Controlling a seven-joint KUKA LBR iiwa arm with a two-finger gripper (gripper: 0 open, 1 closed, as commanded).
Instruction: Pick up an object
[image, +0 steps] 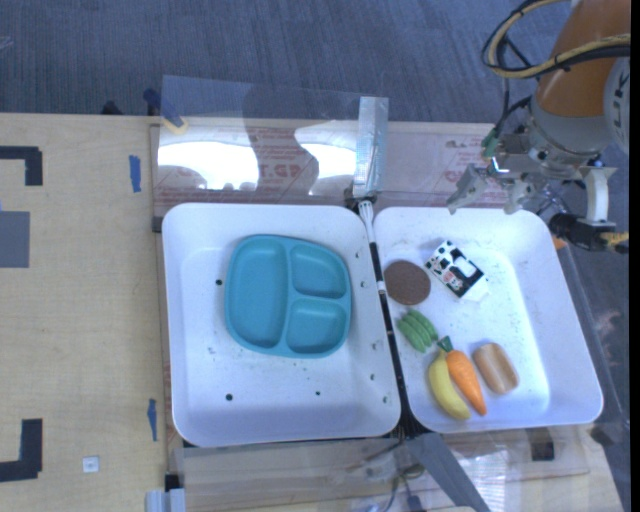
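Observation:
The right bin (560, 300) holds a brown round disc (407, 282), a black-and-white patterned box (456, 270), a green pea pod (418, 328), a yellow banana (446, 388), an orange carrot (466, 381) and a tan bread roll (495, 366). My gripper (484, 203) hangs over the bin's back rim, above and behind the patterned box. It is open, its two fingers spread apart with nothing between them.
A blue divided plate (288, 296) lies in the left bin (190, 330). A clear plastic sheet with a metal upright (371, 150) stands behind the bins. Yellow cables (515, 45) loop above the arm's wrist at the top right.

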